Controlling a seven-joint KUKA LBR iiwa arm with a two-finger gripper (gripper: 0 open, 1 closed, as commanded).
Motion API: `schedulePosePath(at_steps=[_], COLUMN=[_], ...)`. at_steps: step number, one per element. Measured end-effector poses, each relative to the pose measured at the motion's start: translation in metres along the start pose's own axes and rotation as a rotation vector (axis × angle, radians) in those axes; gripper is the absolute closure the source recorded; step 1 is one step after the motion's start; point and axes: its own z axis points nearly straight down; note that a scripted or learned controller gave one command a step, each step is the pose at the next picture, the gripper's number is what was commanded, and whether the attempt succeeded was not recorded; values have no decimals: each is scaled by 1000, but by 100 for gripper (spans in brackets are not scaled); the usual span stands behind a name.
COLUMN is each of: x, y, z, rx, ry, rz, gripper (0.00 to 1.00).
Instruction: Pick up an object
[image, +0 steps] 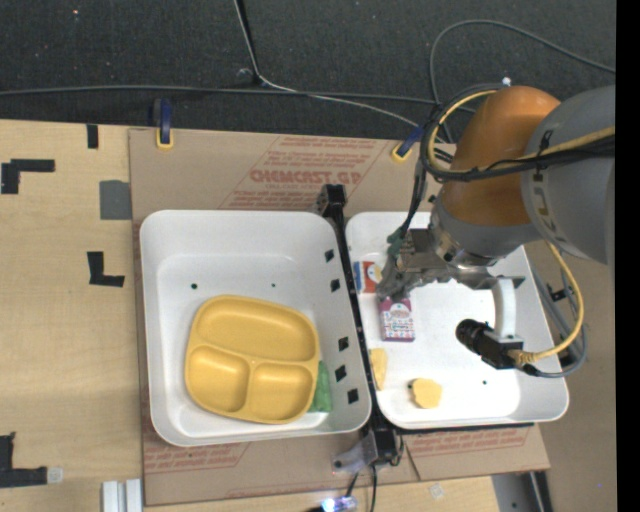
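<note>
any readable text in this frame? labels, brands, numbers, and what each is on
Red print on the cardboard sheet under the bins: one large word in block letters with smaller lines around it, too blurred to read.
Small pink-and-purple packet in the right bin: printed graphics, too small to read.
Red-and-white item at the right bin's left wall: print not legible.
Nothing can be quoted with confidence.

Red mirrored print on cardboard sheet (300, 170), too blurred to read, small carton (397, 320) label illegible
</note>
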Motion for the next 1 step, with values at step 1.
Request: schedulePosePath(at_steps=[1], x=[41], y=[16], z=[1], rx=[1], ry=[0], rz=[0], gripper=[100])
